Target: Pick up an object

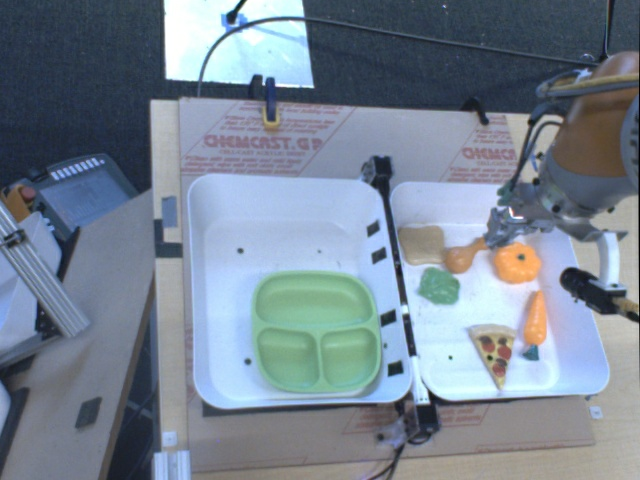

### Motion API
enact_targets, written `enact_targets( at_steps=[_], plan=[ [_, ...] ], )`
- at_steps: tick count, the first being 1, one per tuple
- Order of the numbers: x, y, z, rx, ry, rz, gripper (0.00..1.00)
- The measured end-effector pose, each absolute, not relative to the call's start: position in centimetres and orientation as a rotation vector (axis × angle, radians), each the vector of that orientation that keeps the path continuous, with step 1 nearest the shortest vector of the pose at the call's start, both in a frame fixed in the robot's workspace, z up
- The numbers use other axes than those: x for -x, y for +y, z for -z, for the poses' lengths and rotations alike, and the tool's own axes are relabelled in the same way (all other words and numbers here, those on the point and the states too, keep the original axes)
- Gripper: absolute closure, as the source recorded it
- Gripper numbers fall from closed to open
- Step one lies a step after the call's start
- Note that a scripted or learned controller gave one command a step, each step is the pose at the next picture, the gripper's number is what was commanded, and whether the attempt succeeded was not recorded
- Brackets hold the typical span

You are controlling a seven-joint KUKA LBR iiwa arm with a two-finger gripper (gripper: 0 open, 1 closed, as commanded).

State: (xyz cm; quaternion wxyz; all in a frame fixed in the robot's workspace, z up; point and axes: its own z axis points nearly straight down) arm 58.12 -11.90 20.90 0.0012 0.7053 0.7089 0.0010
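Two white bins sit side by side on your surface (pixel 170 268), and everything worth picking lies in the right bin (pixel 590 368). Take the orange pumpkin (pixel 517 264) as your landmark: it rests in the upper middle of that bin. Just beside it, toward the left bin, you see a chicken drumstick (pixel 463 258) with its thin end pointing up at the pumpkin's side. Further that way lies a tan slice of bread (pixel 421 244), flat against the bin floor near the divider. Below the drumstick and down-left of the pumpkin sits a green leafy piece (pixel 439 287). Directly below the pumpkin a carrot (pixel 536 317) lies almost upright in the view, with a small dark bit at its lower end. Down-left of the carrot you find a pizza slice (pixel 494 348), tip pointing toward the bin's near wall.

Your gripper (pixel 507 220) hangs just above the pumpkin's upper-left edge, close to the drumstick's thin end. From this angle you cannot tell how its fingers stand, and nothing shows between them.

Well apart from the pumpkin, the left bin (pixel 215 208) carries a green divided plate (pixel 317 330) with three compartments, lying flat near that bin's front.
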Motion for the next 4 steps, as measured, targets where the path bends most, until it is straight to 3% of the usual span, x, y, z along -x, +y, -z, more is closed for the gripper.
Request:
enact_targets(
  at_steps=[2, 4],
  plan=[
    [-60.3, -1.2, -20.0, -2.211, 2.232, -0.005, 1.00],
    [-61.9, 8.1, -22.3, -2.211, 2.231, -0.006, 1.00]
  ],
)
